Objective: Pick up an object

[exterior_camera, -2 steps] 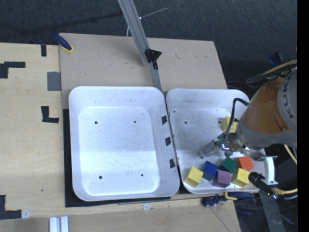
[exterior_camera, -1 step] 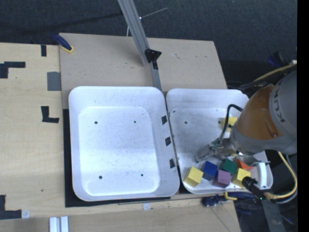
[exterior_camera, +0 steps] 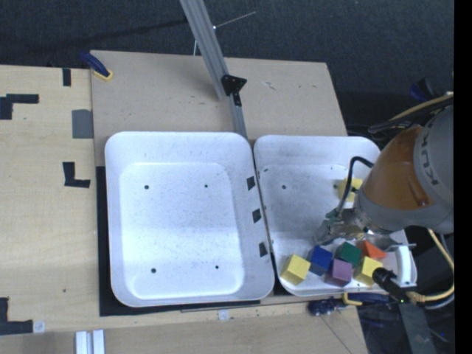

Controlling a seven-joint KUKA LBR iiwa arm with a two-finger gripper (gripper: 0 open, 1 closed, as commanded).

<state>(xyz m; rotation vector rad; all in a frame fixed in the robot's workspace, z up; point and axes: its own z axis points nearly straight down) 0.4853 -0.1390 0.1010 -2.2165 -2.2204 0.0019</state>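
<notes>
The gripper [exterior_camera: 335, 227] sits low in the right bin [exterior_camera: 295, 161], at its near right side. Whether it is open or closed cannot be told; the wrist hides the tips. The blocks lie clustered just below and toward the near rim: a yellow block [exterior_camera: 296, 269], a blue block [exterior_camera: 321, 259], a purple block [exterior_camera: 341, 271], a green block [exterior_camera: 349, 254] and an orange block [exterior_camera: 374, 251]. The blue and green blocks are nearest. None is seen held. The left bin [exterior_camera: 118, 198] carries only dark specks.
</notes>
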